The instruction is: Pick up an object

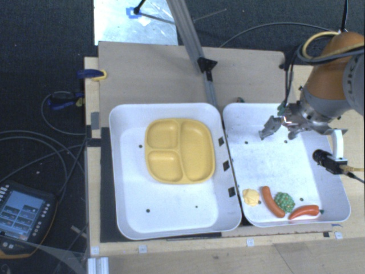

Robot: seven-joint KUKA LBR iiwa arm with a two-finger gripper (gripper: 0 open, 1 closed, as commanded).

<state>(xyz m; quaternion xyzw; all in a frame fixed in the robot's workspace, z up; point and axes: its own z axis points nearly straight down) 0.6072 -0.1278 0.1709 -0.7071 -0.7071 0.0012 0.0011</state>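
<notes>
Along the near wall of the right bin (pixel 285 167) lie four small toy foods in a loose row: a pale yellow lump (pixel 251 197), an orange sausage (pixel 272 201) set at a slant just beside it, a green broccoli piece (pixel 284 200) touching or nearly touching that sausage, and a red sausage (pixel 304 212) closest to the bin's near right corner. These are the things to be picked, and none is lifted.

Well apart from them, over the far part of the same bin, hangs the gripper (pixel 279 132). Its fingers are spread wide with nothing between them, and bare white floor lies below. Nothing stands between the gripper and the foods.

In the left bin (pixel 171 210) sits a yellow divided plate (pixel 179 151), flat, with three compartments, all bare. A grey slanted pole (pixel 188 30) crosses the bench from the far side and ends near the gap between the bins. Off the bench at the near left lies a handheld control pendant (pixel 20 210) among dark cables (pixel 57 153).
</notes>
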